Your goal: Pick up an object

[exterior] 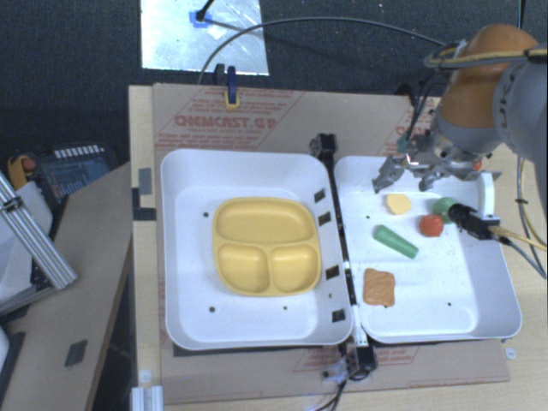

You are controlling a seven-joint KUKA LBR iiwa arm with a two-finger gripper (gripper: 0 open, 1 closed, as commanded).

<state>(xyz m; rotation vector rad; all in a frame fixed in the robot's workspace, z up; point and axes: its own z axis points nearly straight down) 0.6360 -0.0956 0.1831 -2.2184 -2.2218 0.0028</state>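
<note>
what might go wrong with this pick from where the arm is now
1. The gripper sits near the far rim of the right bin, so a descent here might clip that wall.
2. The yellow piece just below it in the view looks small and flat, so a grasp could slide off it.
3. The red item and small green item lie close together, so reaching for one may knock the other.

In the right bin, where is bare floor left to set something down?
Bare floor lies at the front of the right bin, right of the brown piece and below the green cylinder. The rear is crowded: gripper, yellow piece, red ball.
</note>
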